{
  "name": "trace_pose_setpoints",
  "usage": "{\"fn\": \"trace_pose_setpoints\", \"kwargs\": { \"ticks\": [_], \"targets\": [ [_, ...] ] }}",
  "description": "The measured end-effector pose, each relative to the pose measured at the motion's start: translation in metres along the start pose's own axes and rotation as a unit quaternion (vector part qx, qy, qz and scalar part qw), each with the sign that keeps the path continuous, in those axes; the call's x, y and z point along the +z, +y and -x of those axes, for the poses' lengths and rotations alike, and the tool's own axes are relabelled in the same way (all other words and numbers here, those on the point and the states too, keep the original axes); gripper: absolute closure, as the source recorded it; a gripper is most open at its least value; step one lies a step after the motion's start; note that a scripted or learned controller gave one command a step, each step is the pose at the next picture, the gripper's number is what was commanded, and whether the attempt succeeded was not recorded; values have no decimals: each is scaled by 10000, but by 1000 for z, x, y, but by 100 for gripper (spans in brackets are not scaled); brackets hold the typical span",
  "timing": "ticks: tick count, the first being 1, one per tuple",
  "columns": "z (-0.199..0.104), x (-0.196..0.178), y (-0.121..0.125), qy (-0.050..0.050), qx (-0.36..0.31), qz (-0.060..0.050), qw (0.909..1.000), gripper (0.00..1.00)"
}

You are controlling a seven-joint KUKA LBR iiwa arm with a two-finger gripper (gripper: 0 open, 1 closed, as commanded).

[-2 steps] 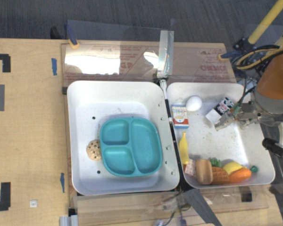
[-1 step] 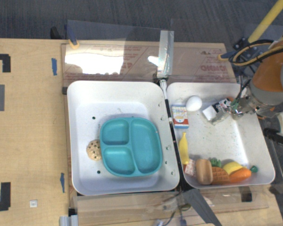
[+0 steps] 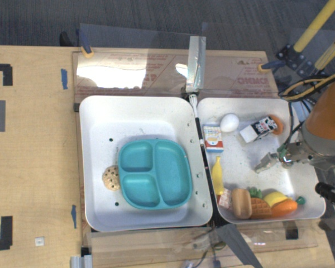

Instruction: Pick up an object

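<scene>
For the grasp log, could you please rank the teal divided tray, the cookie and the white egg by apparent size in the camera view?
1. teal divided tray, by far the largest
2. cookie
3. white egg, only slightly smaller than the cookie, so that order is unsure

Overall light: even, fairly bright illumination is falling from above, rendering colours clearly.
Glare: a clear plastic sheet [image 3: 156,71] behind the bins is throwing back pale reflections, brightest at its left part and near its metal strip [image 3: 196,63].
White surfaces: the left bin [image 3: 95,149] and right bin [image 3: 240,161] are reading bright but keeping their rims visible, not washing out fully.
Shadows: soft, short shadows are lying beneath the teal tray [image 3: 154,173] and the small items; no hard edges are showing.
Sharpness: focus is holding moderately; small print on the carton [image 3: 213,138] is staying illegible.
Edges: the arm [image 3: 324,127] at the right is looking slightly soft.
</scene>
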State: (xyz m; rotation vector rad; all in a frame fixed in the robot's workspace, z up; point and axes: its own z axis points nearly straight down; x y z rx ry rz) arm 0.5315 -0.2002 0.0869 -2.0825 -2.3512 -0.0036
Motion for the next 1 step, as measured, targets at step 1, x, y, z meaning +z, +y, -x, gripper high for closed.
{"fn": "trace_pose_setpoints", "kwargs": {
  "ticks": [1],
  "targets": [
    [-62,0,-34,-12,943,24,9955,0]
  ]
}}
